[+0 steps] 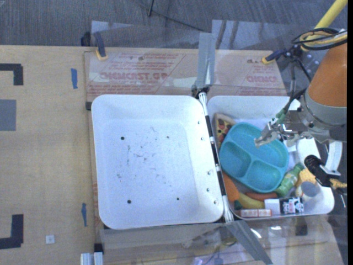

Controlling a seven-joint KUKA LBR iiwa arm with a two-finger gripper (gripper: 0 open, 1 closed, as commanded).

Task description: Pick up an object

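Blue divided plate (255,158) lying on clutter in right bin (242,102), toward its near edge. Gripper (268,135) hovering over plate's far rim, fingers apart, holding nothing. I am judging approach step; next needing descent, then closing on rim.

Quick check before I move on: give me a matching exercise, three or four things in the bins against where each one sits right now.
Things:
1. blue divided plate
2. claw
3. left bin
4. yellow item

Places:
A. over the plate's upper right edge
B. beside the right bin, across the centre divider
C. tilted on top of the pile in the right bin
D. below the plate, near the right bin's front wall

Pairs: 1-C, 2-A, 3-B, 4-D
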